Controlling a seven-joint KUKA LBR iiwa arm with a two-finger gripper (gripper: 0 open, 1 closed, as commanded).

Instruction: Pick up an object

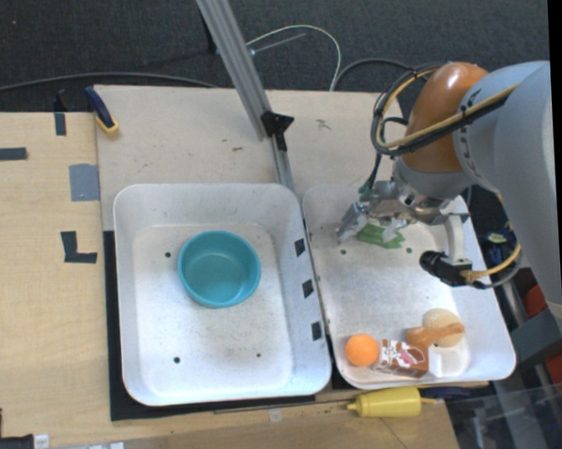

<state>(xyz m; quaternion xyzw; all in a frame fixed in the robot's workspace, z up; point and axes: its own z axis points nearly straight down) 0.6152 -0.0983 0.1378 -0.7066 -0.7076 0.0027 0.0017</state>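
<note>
Pale wooden bench under the fixed camera, two shallow white bins side by side on a dark mat. Left bin (pixel 148 367) carried a teal bowl (pixel 219 267), upright, near its middle. Right bin (pixel 360 290) held a cluster at its near edge: an orange ball (pixel 362 350), a small red-and-white packet (pixel 401 355) just beside it, then a pale rounded piece (pixel 441 325) and a white block (pixel 448 358) touching. The gripper (pixel 354 226) hung low over the far part of the right bin, and I could not tell how it was set. A green object (pixel 387 236) lay just beside it, partly hidden by the wrist; I took this as the likely target. I judged it light and probably soft, perhaps leaf-like, so it might fold or slip. I would have taken it across its thickest visible part. A yellow bottle (pixel 389 403) lay on the bench outside the bins.
</note>
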